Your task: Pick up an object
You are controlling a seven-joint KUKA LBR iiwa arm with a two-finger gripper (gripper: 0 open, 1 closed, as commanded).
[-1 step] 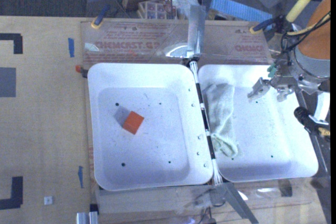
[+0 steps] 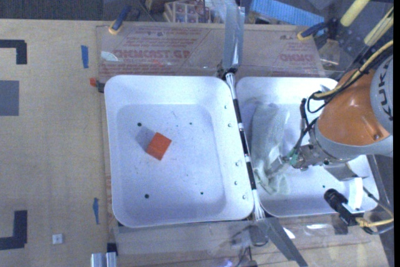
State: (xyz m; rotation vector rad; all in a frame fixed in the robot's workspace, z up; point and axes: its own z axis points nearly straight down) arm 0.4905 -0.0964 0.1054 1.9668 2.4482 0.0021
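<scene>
gripper (image 2: 275, 167) on pale cloth (image 2: 267, 131)

Open floor is being left all around the small orange block (image 2: 159, 146) in the left shallow white bin (image 2: 119, 103). The right white bin (image 2: 250, 94) is being crowded by a crumpled pale cloth (image 2: 267, 134) and the grey-and-orange arm (image 2: 353, 122).

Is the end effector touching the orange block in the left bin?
Apart. The camera view shows the orange block lying alone in the left bin, while the end effector is over the right bin, by a pale crumpled cloth.
</scene>
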